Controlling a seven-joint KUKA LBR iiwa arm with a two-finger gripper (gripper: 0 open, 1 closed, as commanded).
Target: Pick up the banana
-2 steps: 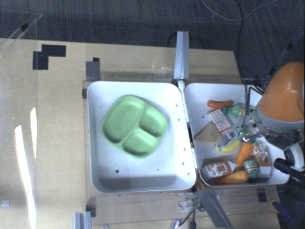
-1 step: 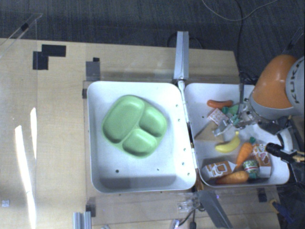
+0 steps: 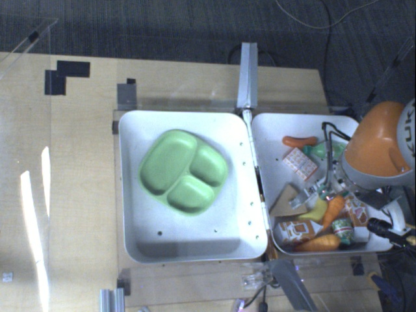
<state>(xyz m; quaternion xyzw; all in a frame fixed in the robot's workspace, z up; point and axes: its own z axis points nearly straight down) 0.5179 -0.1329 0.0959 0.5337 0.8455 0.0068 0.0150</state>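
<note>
The arm comes in from the right, its orange band looming over the right bin, and the hand sits low among the clutter near the middle of that bin. The metal parts of it are partly hidden under the wrist and mixed in with the items around it, so I cannot tell how the hand is set or whether it has anything in it.

The banana lies just below and slightly left of the hand, close against it. Only a small patch shows: a pale yellow, smooth-looking piece, duller than the orange things beside it, with its ends covered by neighbours, so its full curve cannot be made out.

Just right of that patch, below the hand, an orange carrot slants downward. Further below lies a longer orange vegetable along the bin's near wall, with a brown-and-white carton to its left. A small can stands below and right of the hand. A tan wedge lies to the left. Above and left are a checked red-and-white packet and an orange-red sausage shape.

Well to the left, the other bin holds a green divided plate. Both bins rest on the pale wooden counter.
</note>
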